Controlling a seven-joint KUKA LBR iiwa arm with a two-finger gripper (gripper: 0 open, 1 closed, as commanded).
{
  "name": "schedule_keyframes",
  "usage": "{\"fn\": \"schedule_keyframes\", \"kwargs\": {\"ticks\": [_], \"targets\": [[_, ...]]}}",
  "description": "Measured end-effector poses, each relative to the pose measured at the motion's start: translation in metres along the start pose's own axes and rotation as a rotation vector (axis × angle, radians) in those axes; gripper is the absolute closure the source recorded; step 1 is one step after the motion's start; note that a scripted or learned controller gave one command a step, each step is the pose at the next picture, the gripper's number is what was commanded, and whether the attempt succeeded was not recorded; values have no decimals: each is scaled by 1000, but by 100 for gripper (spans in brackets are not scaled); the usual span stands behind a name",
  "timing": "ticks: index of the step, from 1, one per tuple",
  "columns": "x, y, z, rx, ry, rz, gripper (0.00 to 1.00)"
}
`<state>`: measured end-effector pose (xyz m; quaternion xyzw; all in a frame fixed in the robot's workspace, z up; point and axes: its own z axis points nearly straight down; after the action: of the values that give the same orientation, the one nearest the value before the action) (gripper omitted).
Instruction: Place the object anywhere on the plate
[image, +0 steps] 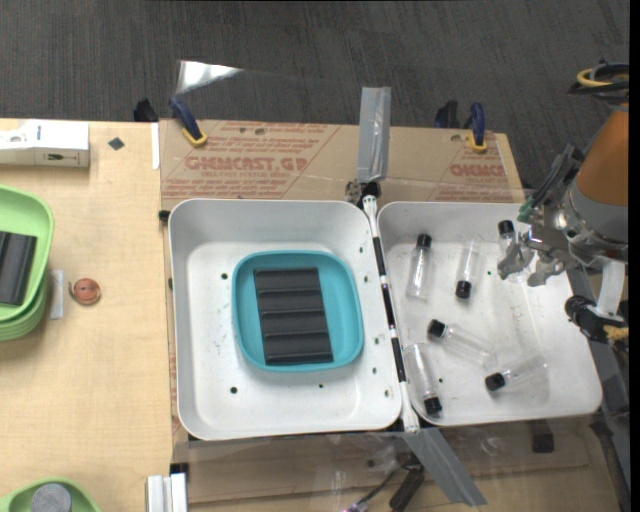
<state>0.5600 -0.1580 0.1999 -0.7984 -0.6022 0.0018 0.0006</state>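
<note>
Teal plate carries only a black ribbed insert; placement not yet performed.

From the left: the left bin holds the plate, centred on the bin floor, with no vial on it. The right bin holds the task objects, clear plastic vials with black caps, lying scattered and apart: one upper left, one beside it, one mid-floor, one at the lower left wall, one lower right. The transparent bodies blend into the white floor; the caps mark them best. The gripper stands over the bin's upper right corner. A further vial lies touching or just beside it. Whether the fingers are apart or closed cannot be told. Judged remaining: grasp, transfer leftward, release on the plate.
</note>
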Motion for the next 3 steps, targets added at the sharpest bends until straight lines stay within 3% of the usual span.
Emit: {"fn": "schedule_keyframes", "kwargs": {"ticks": [1, 2, 3], "targets": [[0, 0, -8, 2, -2, -3, 100], [72, -44, -22, 0, 1, -182, 100], [133, -101, 10, 2, 0, -263, 100]]}}
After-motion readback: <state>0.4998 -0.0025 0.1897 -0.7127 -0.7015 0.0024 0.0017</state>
